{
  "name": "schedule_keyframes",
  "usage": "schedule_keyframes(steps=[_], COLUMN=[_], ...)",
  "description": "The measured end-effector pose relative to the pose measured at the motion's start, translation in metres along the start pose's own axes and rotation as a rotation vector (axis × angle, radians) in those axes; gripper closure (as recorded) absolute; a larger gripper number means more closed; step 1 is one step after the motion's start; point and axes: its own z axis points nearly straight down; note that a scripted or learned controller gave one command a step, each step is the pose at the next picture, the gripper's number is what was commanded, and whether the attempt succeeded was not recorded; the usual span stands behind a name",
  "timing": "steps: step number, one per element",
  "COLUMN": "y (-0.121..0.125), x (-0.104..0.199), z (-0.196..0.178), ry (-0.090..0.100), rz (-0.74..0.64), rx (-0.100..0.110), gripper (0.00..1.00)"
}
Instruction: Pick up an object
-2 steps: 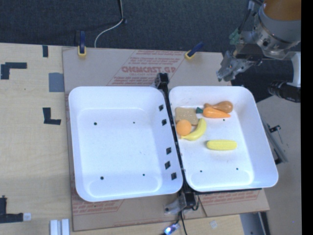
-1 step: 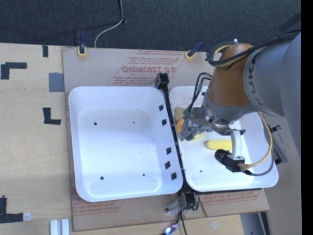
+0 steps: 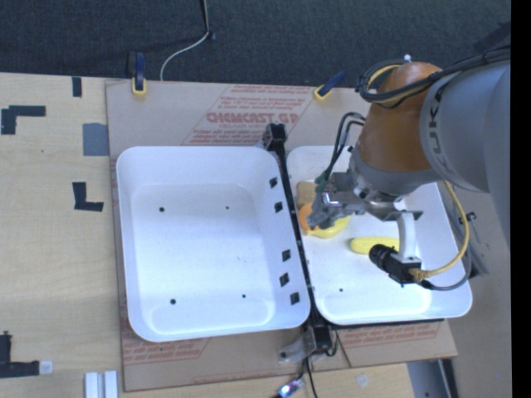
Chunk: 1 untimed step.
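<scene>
My gripper (image 3: 326,212) reaches down into the right bin (image 3: 377,298), close to its left wall. Right under it lies a small cluster of objects: a yellow piece (image 3: 325,230), something orange (image 3: 305,215) and a tan item (image 3: 306,191) against the divider. A separate yellow object (image 3: 362,245) lies a little to the right on the bin floor. The arm's orange band and grey wrist hide most of the bin's upper part. The gripper's tips sit among the cluster, and it is unclear whether anything is between them.
The left bin (image 3: 203,243) stands beside it, split off by a black clipped divider (image 3: 286,222). Both bins rest on a cardboard sheet (image 3: 241,118) on the wooden bench. A black and yellow cable connector (image 3: 394,265) hangs off the wrist over the right bin.
</scene>
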Motion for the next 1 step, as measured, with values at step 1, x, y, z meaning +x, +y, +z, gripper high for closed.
schedule_keyframes(steps=[1], y=[0.0001], x=[0.0003], z=[-0.0093], ry=[0.0], rz=[-0.001], rx=[0.001], gripper=[1.0])
